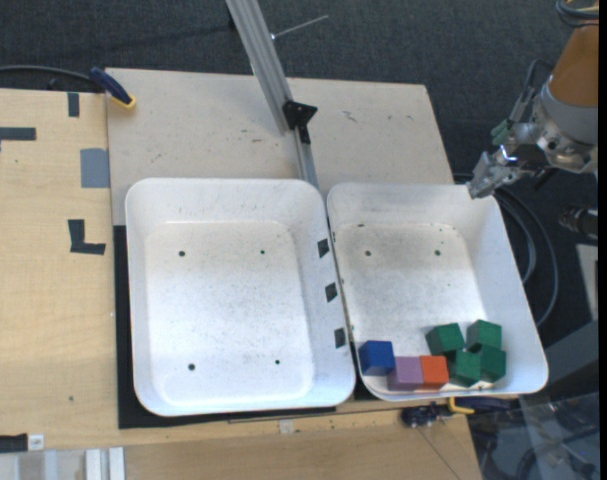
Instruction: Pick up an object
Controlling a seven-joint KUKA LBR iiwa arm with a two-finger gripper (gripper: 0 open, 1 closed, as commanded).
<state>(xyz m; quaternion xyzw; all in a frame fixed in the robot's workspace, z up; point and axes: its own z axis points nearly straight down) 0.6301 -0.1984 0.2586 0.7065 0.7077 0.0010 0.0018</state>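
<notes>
Several small blocks lie at the near end of the right bin point(503, 238): a blue block point(377, 356), a purple block point(409, 371), an orange block point(434, 370) and green blocks point(470, 349) bunched to their right. My gripper point(488, 176) hangs off the arm at the right, over the far right corner of the right bin, well away from the blocks. Nothing shows between its fingers.
The left bin point(143, 218) sits beside the right one. A slanted metal rail point(268, 63) runs down from the top to the gap between the bins. Black cables point(543, 268) curve along the right of the bench.
</notes>
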